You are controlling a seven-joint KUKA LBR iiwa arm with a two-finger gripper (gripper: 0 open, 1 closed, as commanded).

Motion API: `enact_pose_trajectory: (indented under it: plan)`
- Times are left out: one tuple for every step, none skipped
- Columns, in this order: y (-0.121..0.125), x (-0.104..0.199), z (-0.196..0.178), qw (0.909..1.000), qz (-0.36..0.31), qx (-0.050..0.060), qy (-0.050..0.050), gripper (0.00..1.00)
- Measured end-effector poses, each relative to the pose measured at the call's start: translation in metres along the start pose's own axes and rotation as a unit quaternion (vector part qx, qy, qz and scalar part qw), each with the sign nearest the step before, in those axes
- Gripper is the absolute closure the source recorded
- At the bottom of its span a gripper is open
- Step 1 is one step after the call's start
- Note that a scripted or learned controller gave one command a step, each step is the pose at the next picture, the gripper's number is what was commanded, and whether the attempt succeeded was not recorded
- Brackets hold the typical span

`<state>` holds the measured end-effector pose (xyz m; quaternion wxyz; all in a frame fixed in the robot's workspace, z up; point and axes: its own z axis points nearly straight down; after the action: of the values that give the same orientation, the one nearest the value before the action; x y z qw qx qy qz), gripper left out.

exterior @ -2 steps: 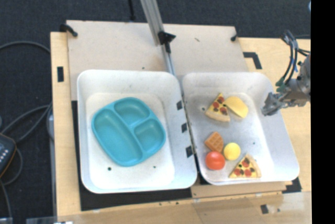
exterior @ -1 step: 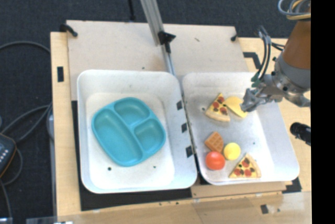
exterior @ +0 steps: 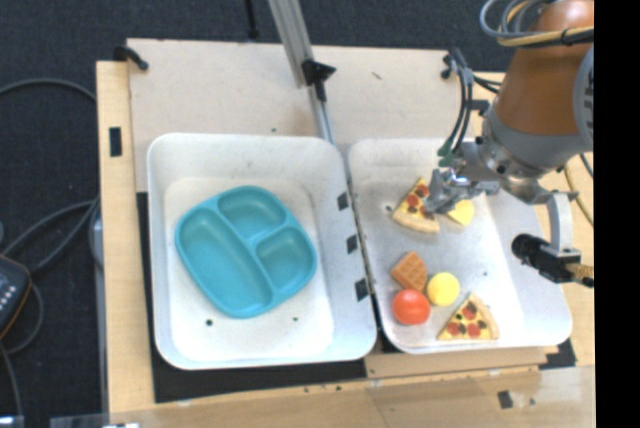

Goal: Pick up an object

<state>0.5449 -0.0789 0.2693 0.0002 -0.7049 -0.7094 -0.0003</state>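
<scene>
In the right bin (exterior: 520,261) lie a pizza slice (exterior: 413,210), a small yellow piece (exterior: 461,213), a waffle (exterior: 409,271), a red ball (exterior: 410,307), a yellow ball (exterior: 443,289) and a second pizza slice (exterior: 467,320). My gripper (exterior: 440,197) hangs low at the right edge of the upper pizza slice, between it and the yellow piece. Nothing can be made out between its tips.
A blue divided plate (exterior: 246,249) lies in the left bin (exterior: 180,166). A slanted metal pole (exterior: 290,16) rises from behind the bins. A black part of the arm (exterior: 545,258) juts over the right bin's right side. Cables lie on the dark floor at left.
</scene>
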Motion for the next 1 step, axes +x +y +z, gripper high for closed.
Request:
enact_pose_trajectory:
  plan:
    - [0.0184, 0.0546, -0.0027, 1.0, -0.001, -0.001, 0.0, 1.0]
